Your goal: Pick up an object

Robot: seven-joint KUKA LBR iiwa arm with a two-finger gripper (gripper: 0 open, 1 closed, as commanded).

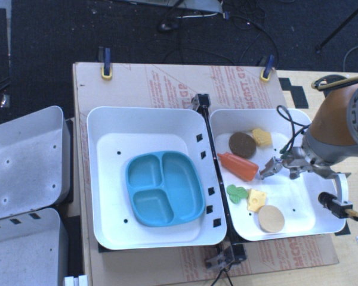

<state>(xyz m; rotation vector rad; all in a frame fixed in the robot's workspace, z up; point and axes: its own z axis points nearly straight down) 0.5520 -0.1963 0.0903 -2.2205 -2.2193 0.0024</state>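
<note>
**Honestly, the arm looks parked right beside the carrot**

So the gripper sits low inside the right bin, its tip just beside the right end of the orange carrot. Nothing is visibly between the fingers, and whether they're spread or closed can't be told at this size, so no claims there.

Using the carrot as the landmark: the brown round cookie is just above it, nearly touching, and the yellow piece is a bit further up and right. Below the carrot sits the green leafy thing, then the yellow cheese wedge, then the tan disc lowest of all. The left bin with the blue divided plate is well off to the carrot's left.

The carrot lies flat, long axis running diagonally from upper left to lower right. Its narrower end points up-left toward the divider between the bins, and the fat end faces the gripper.

Step-wise, this reads as the approach, with the grasp not yet made. The next move probably calls for straddling the carrot across its short width, closing, then lifting straight up. The cookie sits close, so a sloppy descent could bump it.
</note>
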